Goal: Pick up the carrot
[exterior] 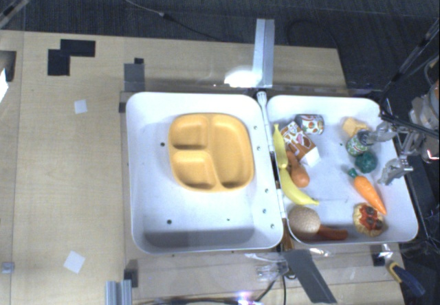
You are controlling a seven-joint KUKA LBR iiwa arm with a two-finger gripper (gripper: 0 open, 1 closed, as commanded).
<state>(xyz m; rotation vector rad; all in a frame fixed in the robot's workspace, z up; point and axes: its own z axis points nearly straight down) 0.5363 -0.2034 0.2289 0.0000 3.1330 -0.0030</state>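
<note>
The carrot lies flat on the floor of the right bin, at about four o'clock from the bin's middle, its green top toward ten o'clock and its tip toward five o'clock. The pincer hangs at the carrot's one o'clock, near the bin's right wall, with its two fingers spread and nothing between them, so the pick is not yet made: the reach, the closing and the lift are all left to do, as far as I can judge. A green round thing sits just beside the carrot's leafy end at twelve o'clock, and a red and yellow item lies close to the tip at six o'clock; these crowd both ends. To the carrot's nine o'clock the floor is bare as far as the banana, giving room on that flank. The right wall runs near at three o'clock. The left bin holds a yellow divided tray, well apart, on the counter.
</note>
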